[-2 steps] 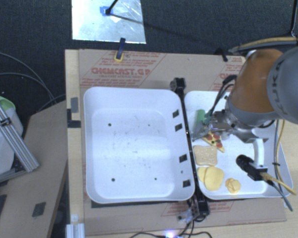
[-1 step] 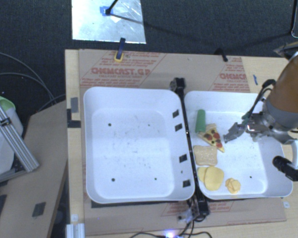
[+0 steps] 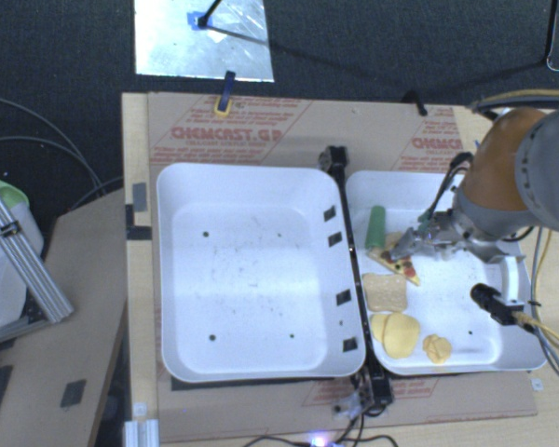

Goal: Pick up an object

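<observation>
I have one fixed camera, mounted above the bench (image 3: pixel 261 119) and looking down at a slant. It sits far enough back that both white bins fit in frame, the left bin (image 3: pixel 252 180) and the right bin (image 3: pixel 484 357), with dark floor beyond. The arm (image 3: pixel 531 170) enters from my right

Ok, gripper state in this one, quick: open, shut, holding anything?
Gripper: low in the right bin, right by the pizza slice and the green piece; open or shut cannot be told, and no grasp is visible.
</observation>
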Controlling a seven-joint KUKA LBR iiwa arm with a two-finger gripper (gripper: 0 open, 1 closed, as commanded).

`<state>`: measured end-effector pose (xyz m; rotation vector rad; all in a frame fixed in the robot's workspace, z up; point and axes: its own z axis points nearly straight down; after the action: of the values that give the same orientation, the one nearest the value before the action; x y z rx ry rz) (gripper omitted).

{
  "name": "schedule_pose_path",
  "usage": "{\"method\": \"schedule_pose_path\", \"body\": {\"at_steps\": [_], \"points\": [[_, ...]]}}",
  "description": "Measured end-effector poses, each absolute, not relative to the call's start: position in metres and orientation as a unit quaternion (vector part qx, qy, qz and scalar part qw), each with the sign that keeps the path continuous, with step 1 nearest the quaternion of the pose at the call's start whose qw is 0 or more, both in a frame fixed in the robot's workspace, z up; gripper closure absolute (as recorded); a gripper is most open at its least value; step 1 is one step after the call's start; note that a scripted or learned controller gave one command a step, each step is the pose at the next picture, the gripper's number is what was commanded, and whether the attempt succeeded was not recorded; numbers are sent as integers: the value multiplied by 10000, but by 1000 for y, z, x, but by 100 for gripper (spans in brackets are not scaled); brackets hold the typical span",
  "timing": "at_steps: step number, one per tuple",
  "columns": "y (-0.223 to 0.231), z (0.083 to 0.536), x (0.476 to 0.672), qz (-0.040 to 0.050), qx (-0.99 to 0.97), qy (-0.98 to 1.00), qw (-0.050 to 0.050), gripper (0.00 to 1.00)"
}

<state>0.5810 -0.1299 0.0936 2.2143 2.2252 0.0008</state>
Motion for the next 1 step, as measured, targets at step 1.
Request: {"method": "schedule_pose_path", "body": {"at_steps": [1], "points": [[-130, 98, 579, 4, 7062, 7080, 6, 0]]}}
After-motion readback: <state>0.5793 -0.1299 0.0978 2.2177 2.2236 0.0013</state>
